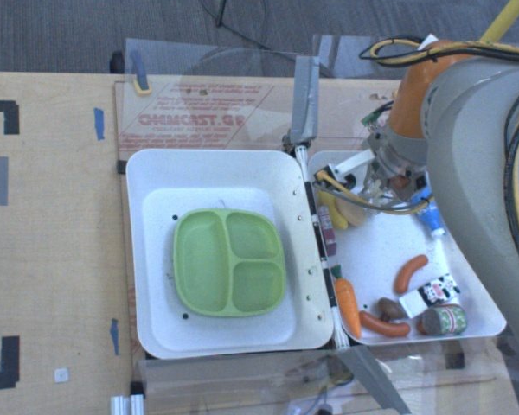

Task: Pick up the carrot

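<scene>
Carrot not picked yet, everything left to do.

Camera view: I see the carrot [347, 307] lying at the lower left of the right bin [376, 249], against the wall by the left bin [156, 197]. The gripper [389, 180] hangs at the upper part of the right bin, well apart from the carrot; I cannot tell its state. My call: approach, grasp and lift all remain. Count: one carrot, two sausages [410, 273], one can [444, 320], one green plate [229, 262], two bins.
</scene>
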Robot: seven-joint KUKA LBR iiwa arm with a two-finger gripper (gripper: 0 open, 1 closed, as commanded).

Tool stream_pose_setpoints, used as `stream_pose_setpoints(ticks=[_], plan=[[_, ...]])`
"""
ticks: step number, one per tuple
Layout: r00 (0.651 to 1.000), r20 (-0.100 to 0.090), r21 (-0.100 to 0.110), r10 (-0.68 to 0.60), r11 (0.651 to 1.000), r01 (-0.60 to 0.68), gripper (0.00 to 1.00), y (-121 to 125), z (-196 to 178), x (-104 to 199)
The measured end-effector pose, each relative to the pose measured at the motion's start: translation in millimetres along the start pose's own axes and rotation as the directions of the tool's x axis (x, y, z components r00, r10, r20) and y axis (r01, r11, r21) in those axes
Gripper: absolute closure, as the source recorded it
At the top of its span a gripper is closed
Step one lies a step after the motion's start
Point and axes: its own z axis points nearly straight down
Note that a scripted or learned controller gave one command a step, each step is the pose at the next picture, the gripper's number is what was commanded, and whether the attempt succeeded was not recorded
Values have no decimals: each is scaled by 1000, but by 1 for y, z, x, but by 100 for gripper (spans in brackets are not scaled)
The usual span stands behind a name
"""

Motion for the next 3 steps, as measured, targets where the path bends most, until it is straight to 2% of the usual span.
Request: stream_pose_setpoints(ticks=[1, 2, 3], plan=[[968, -12, -1, 249, 968, -249, 100, -23, 7, -59], [983, -13, 1, 181, 984, -181, 100, -48, 8, -125], [983, -5, 7, 182, 983, -182, 100, -49, 2, -127]])
